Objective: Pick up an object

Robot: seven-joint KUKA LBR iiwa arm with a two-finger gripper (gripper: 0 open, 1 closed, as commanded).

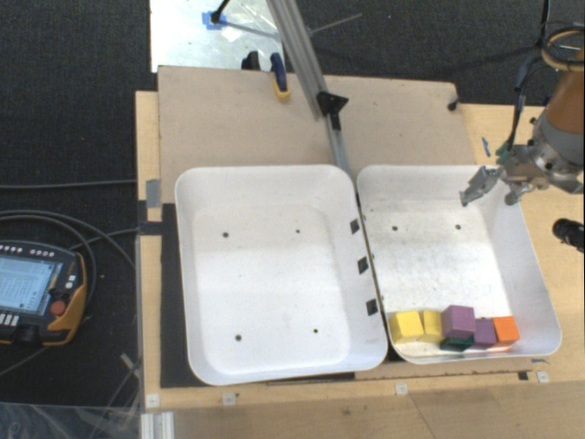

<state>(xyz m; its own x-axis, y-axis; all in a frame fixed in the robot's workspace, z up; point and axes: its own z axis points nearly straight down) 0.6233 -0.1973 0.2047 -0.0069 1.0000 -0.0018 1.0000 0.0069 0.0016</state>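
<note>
Gripper open, hovering above right bin

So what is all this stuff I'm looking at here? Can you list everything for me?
Bins: 2, white, side by side on the bench, left bin and right bin.
Yellow blocks: 2, yellow, near edge of the right bin.
Purple blocks: 2, purple, right of the yellow ones.
Green block: 1, dark green, in front of the purple ones.
Orange block: 1, orange, at the row's right end.
Handheld control panel: 1, grey and orange with a screen, far left on the floor.
Metal pole: 1, grey, slanting over the board behind the bins.
Gripper: 1, grey, over the right bin's far right corner, holding nothing.
</note>
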